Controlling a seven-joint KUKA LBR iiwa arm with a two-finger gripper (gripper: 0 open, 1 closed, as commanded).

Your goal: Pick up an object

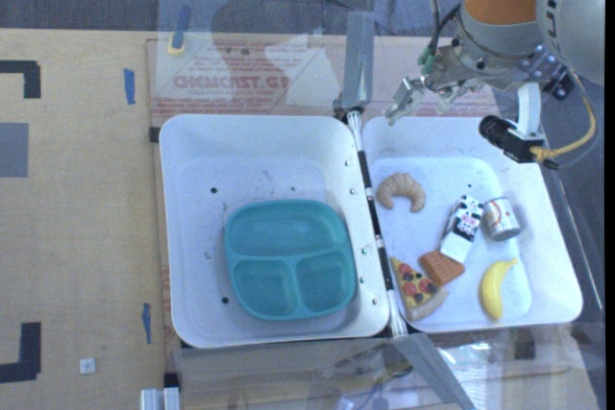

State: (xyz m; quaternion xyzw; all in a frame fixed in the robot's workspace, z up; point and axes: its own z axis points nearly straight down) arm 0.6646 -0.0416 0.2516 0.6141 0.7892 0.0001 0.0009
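The arm comes in from the upper right, its orange band above the grey wrist, and the gripper point(415, 97) hangs over the far rim of the right bin point(567, 288), close to the divider between the two bins. Whether it is parted or closed I cannot tell from here; the metal parts blur together against the cardboard behind. Nothing is caught in it that I can see.

Just below the gripper, toward me, lies a croissant point(402, 191), the nearest thing to it, apart from the rest. Further down and to the right of the gripper sits a small black-and-white carton point(464, 224), tilted, touching a silver can point(500, 218) on its side. Below those are an orange wedge point(442, 267) and a pizza slice point(417, 287) by the near-left corner, the two just touching. A banana point(495, 289) lies well off at the near right.

A black cylinder point(511, 138) on yellow cable juts over the bin's far-right corner, beside the wrist.

To the gripper's lower left, across the divider, the left bin point(192, 149) holds a teal compartment tray point(288, 258). A grey upright strip point(358, 60) stands just left of the gripper.
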